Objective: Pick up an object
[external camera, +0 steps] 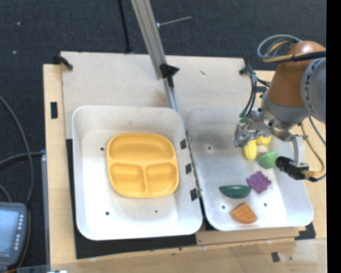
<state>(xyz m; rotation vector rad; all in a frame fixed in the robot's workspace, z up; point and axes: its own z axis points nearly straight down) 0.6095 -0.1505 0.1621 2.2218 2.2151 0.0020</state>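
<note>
Yellow toy [250, 150] lies in the right bin [216, 131], directly under the gripper [252, 136]; whether it is gripped I cannot tell. Just beside sit a green piece [267, 160], purple piece [258, 181], dark green bowl [235, 191] and orange waffle [244, 213]. The left bin [91, 152] holds a yellow divided plate [142, 164].

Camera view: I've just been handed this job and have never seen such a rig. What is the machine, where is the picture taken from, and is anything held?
One camera looks down at a slant on a bench with two shallow white bins. The grey arm with the orange band reaches in from the picture's right; its gripper hangs low over the right bin, just above a yellow object. Whether it holds that, I cannot tell. Nearby lie a green object, a purple piece, a dark green bowl-like piece and an orange piece. The left bin holds a yellow divided tray.
</note>
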